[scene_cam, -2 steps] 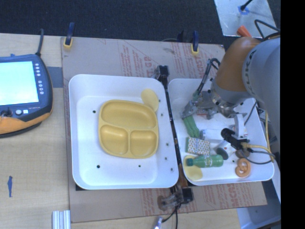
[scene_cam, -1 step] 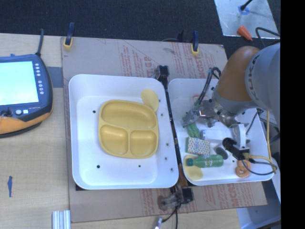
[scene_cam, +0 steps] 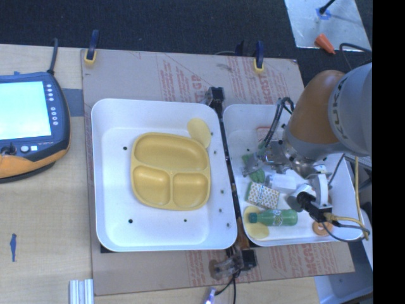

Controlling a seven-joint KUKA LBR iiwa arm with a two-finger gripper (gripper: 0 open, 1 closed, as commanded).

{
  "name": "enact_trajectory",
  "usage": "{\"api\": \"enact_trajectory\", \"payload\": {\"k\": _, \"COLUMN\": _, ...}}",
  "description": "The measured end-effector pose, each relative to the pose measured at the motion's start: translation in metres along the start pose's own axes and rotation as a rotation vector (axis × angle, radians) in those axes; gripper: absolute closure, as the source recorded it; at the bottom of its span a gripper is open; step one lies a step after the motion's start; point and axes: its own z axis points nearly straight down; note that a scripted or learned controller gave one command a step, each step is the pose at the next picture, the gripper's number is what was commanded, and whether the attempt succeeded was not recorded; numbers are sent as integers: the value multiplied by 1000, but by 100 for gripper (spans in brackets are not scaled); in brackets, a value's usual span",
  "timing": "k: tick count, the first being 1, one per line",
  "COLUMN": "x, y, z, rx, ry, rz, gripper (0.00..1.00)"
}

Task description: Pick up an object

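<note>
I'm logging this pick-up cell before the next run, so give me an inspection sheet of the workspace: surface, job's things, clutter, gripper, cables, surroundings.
Surface: wooden bench under a brown cardboard sheet, bearing a left white bin and a right white bin.
Job's things: yellow three-compartment plastic tray and small pale yellow piece in the left bin; green plastic bottle, white dotted packet and small yellow dish in the right bin.
Clutter: nothing seen.
Gripper: gripper low over the right bin; fingers hidden.
Cables: black cable looping at the right bin's edge.
Surroundings: control tablet on the left, blue clamps, dark floor.
</note>
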Motion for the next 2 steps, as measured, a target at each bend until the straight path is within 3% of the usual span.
{"api": "enact_trajectory", "payload": {"k": 1, "x": -1, "y": 0, "z": -10, "rx": 3, "ry": -1, "rz": -3, "gripper": 100}}
{"api": "enact_trajectory", "payload": {"k": 2, "x": 64, "y": 25, "z": -101, "rx": -3, "ry": 2, "rz": 1, "gripper": 100}}
